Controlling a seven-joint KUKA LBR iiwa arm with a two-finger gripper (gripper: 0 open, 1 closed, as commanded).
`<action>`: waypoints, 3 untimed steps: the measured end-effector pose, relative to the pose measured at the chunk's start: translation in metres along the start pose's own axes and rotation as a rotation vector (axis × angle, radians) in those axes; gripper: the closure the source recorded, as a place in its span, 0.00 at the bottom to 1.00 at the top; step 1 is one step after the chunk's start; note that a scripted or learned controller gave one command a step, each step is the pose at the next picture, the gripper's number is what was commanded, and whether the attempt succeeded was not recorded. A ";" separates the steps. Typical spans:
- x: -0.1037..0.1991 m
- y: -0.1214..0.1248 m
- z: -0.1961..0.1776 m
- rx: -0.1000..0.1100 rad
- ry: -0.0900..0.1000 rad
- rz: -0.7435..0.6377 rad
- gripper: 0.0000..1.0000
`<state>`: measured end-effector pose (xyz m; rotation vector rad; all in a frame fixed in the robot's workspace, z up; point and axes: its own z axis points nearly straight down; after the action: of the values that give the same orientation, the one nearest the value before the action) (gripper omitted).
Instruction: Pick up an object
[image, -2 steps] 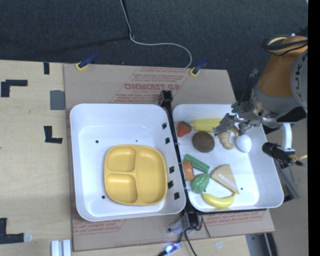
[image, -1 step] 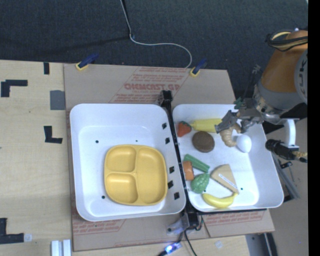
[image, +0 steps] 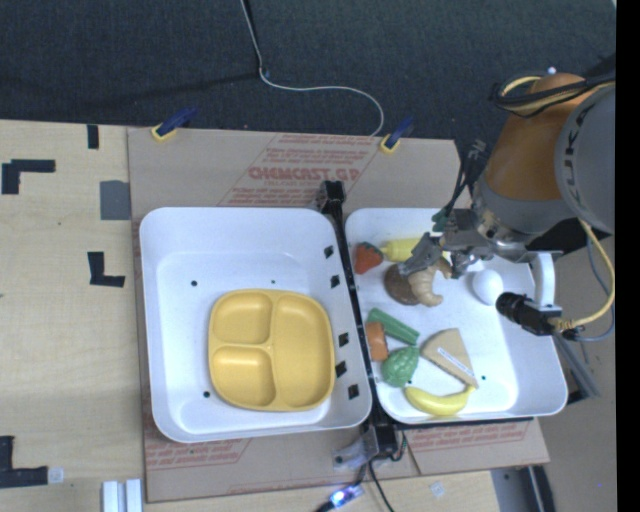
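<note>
The arm (image: 545, 140) is reaching in from 3 o'clock, its orange band and grey wrist sitting over the upper right corner of the right bin (image: 520, 395). The gripper (image: 440, 255) is hanging low over the bin's upper half, its fingers dark and blurred against the toys beneath; whether they are spread or closed cannot be told, and nothing is plainly showing between them.

Directly under the fingertips a brown mushroom (image: 405, 287) and a tan bone-shaped piece (image: 428, 290) are lying touching each other; the gripper is covering their upper edges. At 10 o'clock from the mushroom a small red-orange piece (image: 367, 258) is sitting against the bin's left wall, and a yellow piece (image: 402, 248) just beside it is partly covered by the gripper. A white egg (image: 486, 286) is lying at 3 o'clock from the gripper, half hidden by the wrist hardware.

In the lower half of the right bin: a green pod (image: 392, 327), a carrot (image: 377, 343), a broccoli floret (image: 400, 367), a sandwich wedge (image: 449, 355) and a banana (image: 436, 401) at 6 o'clock, packed close together.

The left bin (image: 170, 300) is holding a yellow divided plate (image: 271, 350).
</note>
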<state>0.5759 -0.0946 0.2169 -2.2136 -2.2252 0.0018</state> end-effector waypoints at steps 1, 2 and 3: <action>0.049 -0.023 -0.012 0.000 0.001 -0.001 1.00; 0.101 -0.047 0.001 0.003 0.000 -0.001 1.00; 0.122 -0.069 -0.015 0.001 0.000 0.001 1.00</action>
<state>0.5061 0.0272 0.2325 -2.2146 -2.2232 0.0031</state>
